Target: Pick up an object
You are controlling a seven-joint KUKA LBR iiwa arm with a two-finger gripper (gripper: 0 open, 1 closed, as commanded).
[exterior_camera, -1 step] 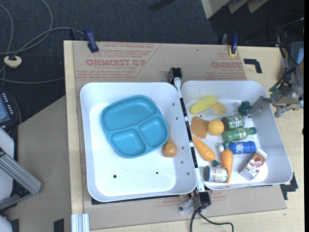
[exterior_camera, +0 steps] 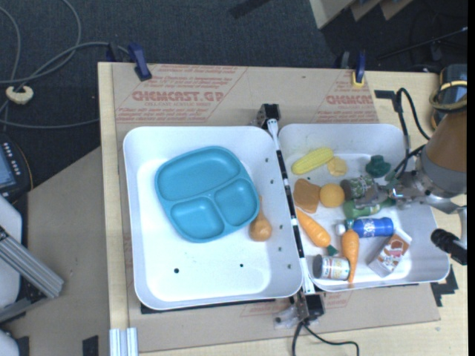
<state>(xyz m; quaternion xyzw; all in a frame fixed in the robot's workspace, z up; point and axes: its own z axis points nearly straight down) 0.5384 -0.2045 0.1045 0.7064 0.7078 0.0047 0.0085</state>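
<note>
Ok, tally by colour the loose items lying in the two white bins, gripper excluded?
Blue: 2, divided plastic plate, lying blue can
Orange: 2, two toy carrots
Yellow: 3, corn cob, small pale piece, round fruit
Tan/brown: 2, bread piece, pear-like fruit
Green: 1, small dark toy
White-labelled: 2, jar, red-printed carton
Total: 12

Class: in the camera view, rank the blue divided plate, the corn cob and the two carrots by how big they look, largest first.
1. blue divided plate
2. corn cob
3. The two carrots look about alike, and close to the corn; I won't rank them.

Single fixed camera, overhead, slanted down, both bins (exterior_camera: 141,199) framed
</note>
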